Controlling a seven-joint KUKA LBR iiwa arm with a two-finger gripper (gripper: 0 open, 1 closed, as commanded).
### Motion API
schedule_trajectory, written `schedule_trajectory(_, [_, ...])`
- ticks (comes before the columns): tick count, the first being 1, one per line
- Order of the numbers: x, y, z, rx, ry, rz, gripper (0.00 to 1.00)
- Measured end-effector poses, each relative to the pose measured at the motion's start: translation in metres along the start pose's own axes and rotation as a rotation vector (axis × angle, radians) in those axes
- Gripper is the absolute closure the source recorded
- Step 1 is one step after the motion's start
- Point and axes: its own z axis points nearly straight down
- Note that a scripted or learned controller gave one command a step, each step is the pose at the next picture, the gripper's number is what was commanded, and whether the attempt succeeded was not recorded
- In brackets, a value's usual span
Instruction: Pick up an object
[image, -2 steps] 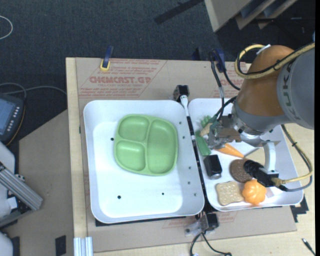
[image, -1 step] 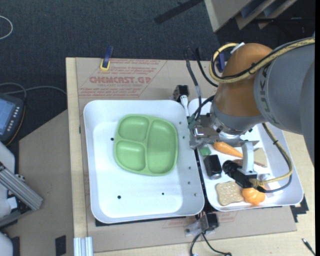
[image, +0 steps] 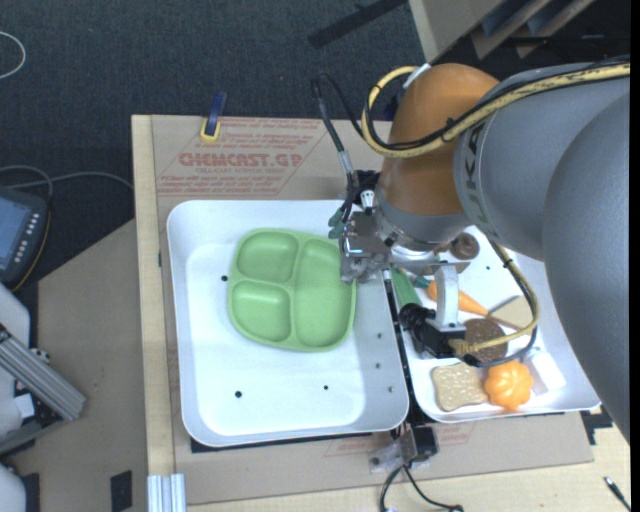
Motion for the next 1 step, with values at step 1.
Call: schedule_trajectory(1, [-0.0077,0.0004,0.0032,0.005,-0.003,0.008,1.00])
